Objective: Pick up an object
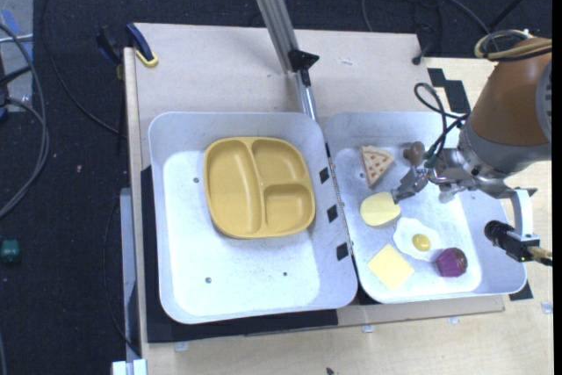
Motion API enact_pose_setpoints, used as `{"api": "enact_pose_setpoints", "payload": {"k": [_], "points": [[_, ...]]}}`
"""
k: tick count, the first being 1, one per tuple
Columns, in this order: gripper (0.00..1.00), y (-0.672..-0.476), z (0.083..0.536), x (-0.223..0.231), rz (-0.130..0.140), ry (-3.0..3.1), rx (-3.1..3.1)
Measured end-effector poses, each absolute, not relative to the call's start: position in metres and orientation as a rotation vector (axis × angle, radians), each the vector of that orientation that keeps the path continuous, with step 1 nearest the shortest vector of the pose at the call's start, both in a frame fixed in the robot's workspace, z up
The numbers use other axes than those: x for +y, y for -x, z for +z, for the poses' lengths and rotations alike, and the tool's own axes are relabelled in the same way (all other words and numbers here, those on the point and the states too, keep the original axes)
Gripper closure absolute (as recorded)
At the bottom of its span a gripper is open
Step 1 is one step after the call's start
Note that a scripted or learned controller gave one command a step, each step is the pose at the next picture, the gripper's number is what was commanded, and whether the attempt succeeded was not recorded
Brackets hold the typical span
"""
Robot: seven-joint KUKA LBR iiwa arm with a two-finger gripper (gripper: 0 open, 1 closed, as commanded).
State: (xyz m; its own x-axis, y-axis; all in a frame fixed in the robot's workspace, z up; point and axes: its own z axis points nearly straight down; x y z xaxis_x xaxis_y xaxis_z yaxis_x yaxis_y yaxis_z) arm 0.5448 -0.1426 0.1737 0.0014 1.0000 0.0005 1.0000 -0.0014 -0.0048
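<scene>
The right bin [500, 281] holds several toy foods. A pizza slice [376, 163] lies at its back left, and a small brown piece [413, 152] sits just right of it. A pale yellow oval [379, 209] lies mid-left, a fried egg [416, 239] in front of it, a yellow cheese square [390, 266] at the front and a purple piece [450, 262] at the front right. My gripper [420, 183] hangs low over the bin's middle, just right of the yellow oval and behind the egg. Nothing shows in its grasp.
The left bin [176, 277] holds a yellow three-compartment plate [259, 186]. A slanted metal pole [277, 4] rises from the bench between the bins at the back. The grey and orange arm [514, 114] covers the right bin's back right corner.
</scene>
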Motion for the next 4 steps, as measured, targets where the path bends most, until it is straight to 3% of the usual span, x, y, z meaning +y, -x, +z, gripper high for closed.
{"api": "enact_pose_setpoints", "payload": {"k": [1,2,4], "points": [[0.00,-0.547,0.111,-0.137,0.005,2.218,-2.218],[1.00,-0.549,0.125,-0.138,0.000,2.223,-2.219],[1.00,-0.555,0.230,-0.137,-0.004,2.222,-2.228]]}}
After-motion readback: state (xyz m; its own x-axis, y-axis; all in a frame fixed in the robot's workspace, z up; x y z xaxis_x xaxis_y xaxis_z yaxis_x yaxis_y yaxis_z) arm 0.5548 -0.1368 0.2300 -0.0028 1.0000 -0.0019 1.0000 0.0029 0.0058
